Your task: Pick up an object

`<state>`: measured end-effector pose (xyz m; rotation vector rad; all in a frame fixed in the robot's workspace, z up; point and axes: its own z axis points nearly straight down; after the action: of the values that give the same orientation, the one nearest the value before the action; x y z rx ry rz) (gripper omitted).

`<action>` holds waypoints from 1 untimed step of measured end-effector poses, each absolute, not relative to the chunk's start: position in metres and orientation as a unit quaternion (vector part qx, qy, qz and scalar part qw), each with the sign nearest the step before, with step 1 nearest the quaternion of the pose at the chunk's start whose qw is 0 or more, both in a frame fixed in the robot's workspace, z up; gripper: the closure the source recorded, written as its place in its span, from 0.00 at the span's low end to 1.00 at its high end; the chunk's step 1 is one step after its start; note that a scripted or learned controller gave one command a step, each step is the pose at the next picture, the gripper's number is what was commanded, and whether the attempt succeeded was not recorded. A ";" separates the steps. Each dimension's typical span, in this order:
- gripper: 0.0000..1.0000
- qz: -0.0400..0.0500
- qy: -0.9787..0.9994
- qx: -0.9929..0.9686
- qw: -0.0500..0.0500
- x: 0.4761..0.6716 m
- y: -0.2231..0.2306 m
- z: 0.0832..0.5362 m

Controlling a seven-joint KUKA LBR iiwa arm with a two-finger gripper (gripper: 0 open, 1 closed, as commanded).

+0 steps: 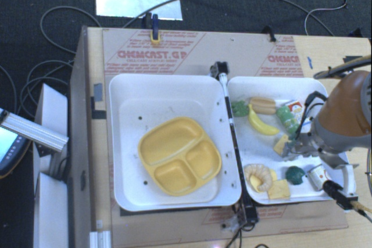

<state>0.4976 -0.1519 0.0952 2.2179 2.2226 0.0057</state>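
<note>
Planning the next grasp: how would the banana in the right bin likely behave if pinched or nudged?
The banana looks like a smooth, glossy toy, so it is probably stiff and light, and might slip under a pinch. Its curved shape suggests a nudge would spin it rather than roll it. It lies close to the bread roll and a green piece, so pushing would likely disturb those.

We count two white bins: the left bin (125, 142) and the right bin (261, 87). In the left one we find one yellow divided tray (179, 155) with three compartments. In the right one we count one banana (261, 124), one tan bread roll (263, 105), one pale shrimp-like piece (259, 176), one dark green round item (294, 175), two yellow wedges (279, 189) (281, 145), and two light green items (239, 108) (286, 116). One arm (346, 113) reaches in.
</note>
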 end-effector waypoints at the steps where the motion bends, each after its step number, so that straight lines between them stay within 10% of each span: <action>1: 0.00 0.002 0.708 0.706 0.001 0.498 -0.152 0.095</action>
<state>0.4975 -0.1519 0.0952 2.2178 2.2231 0.0054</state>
